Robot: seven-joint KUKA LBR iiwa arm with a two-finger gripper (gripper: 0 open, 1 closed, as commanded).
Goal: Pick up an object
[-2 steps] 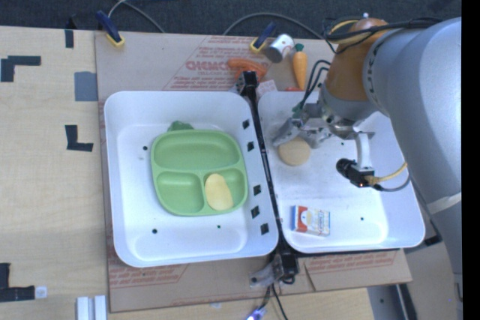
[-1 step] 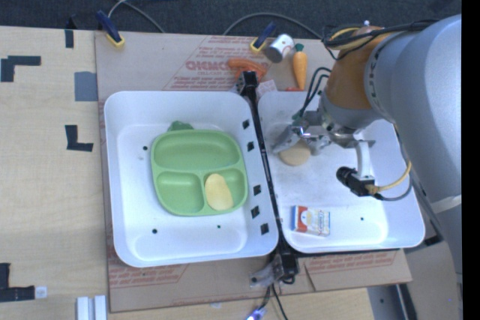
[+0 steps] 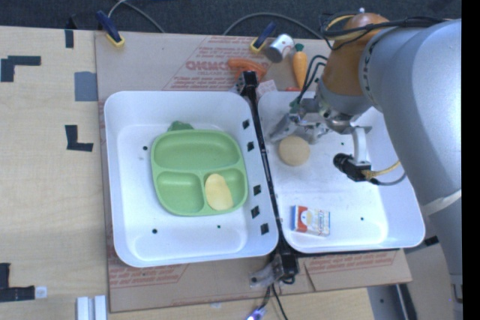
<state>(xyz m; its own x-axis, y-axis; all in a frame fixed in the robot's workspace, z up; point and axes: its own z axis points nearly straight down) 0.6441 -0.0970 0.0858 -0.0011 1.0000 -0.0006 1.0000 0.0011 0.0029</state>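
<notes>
My gripper (image 3: 298, 133) hangs over the back left part of the right bin (image 3: 390, 232), with its fingers spread open. A tan round ball (image 3: 294, 153) lies on the bin floor directly in front of the fingertips, touching or nearly touching them; I cannot tell which. Nothing is held between the fingers. A small white, red and blue box (image 3: 310, 220) lies flat near the front of the same bin. In the left bin (image 3: 124, 161) a green divided plate (image 3: 196, 154) carries a yellow oval piece (image 3: 218, 192) in its front right compartment.
The black divider (image 3: 259, 161) between the bins runs just left of the ball. Behind the bins, on the cardboard, lie an orange carrot (image 3: 300, 68), a small white bottle (image 3: 281, 47) and blue-yellow clamps (image 3: 110, 29). My grey arm (image 3: 420, 94) covers the right bin's back right.
</notes>
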